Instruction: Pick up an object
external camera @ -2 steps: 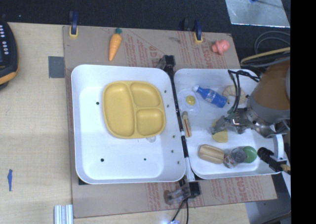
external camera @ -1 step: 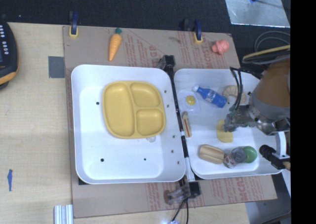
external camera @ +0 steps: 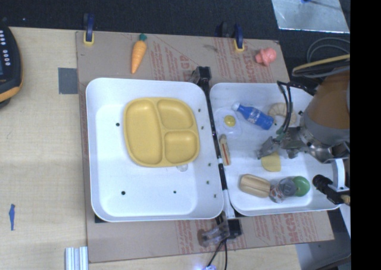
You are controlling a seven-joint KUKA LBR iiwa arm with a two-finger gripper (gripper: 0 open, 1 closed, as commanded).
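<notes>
Pale wooden table (external camera: 41, 144) carries two bins; in the right white bin (external camera: 238, 206) lies a small pale-yellow block (external camera: 271, 163), probably light and stiff, best pinched across its sides. Touching above it, the tool (external camera: 275, 146), spread unclear.

The grey arm (external camera: 324, 129) reaches in from the right edge, its orange band (external camera: 332, 105) sitting broad above the wrist. The wrist angles down and to the left, carrying the dark gripper (external camera: 272, 146) low, with a black cable looping over the wrist.
</notes>
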